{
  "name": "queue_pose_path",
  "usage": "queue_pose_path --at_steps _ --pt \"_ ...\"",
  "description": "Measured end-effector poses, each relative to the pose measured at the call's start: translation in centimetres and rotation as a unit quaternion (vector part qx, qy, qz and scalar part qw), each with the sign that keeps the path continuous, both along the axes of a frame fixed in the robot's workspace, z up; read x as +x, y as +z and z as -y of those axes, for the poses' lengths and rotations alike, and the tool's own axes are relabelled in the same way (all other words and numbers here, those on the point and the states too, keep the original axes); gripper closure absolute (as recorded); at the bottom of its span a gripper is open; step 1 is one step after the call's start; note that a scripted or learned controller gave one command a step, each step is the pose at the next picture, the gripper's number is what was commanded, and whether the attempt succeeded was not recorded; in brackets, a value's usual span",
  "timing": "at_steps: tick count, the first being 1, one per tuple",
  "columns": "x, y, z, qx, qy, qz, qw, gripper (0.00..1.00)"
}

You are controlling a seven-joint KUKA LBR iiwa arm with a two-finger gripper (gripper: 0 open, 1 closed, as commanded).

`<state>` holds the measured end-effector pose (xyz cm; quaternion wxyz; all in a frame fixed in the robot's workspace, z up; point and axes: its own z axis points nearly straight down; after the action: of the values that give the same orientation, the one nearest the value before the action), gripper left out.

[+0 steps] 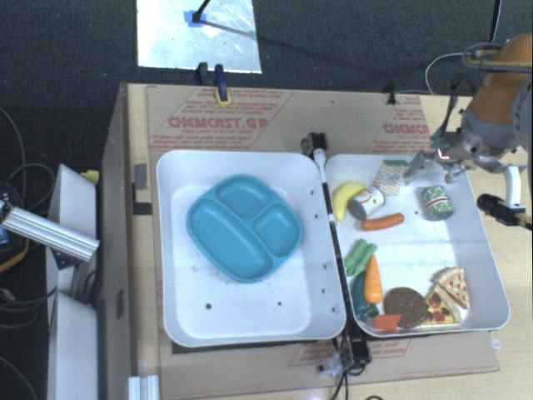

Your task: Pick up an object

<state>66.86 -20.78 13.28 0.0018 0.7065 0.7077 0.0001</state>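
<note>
Right bin (491, 294), upper area: a small green-labelled can (435, 202) stands just below the gripper (439, 167). The can is likely light, rigid and smooth-sided, best pinched across its round body. The gripper's fingers appear spread, holding nothing, hovering above the bin's rear.

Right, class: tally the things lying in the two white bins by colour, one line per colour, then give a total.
Blue: 1, the sectioned plate
Yellow: 1, banana
Green: 2, can and pea pod
Orange or red: 2, carrot and sausage
Brown: 1, cookie
Mixed colours: 1, pizza slice
Total: 8
</note>
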Motion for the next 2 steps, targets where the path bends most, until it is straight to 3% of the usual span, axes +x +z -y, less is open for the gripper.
queue_pose_path --at_steps 1,2 --pt "-2.4 1.1 -0.1 0.0004 0.000 0.000 1.0000 0.00" --pt "-1.1 -1.2 -8.8 0.0018 0.001 0.000 1.0000 0.00"
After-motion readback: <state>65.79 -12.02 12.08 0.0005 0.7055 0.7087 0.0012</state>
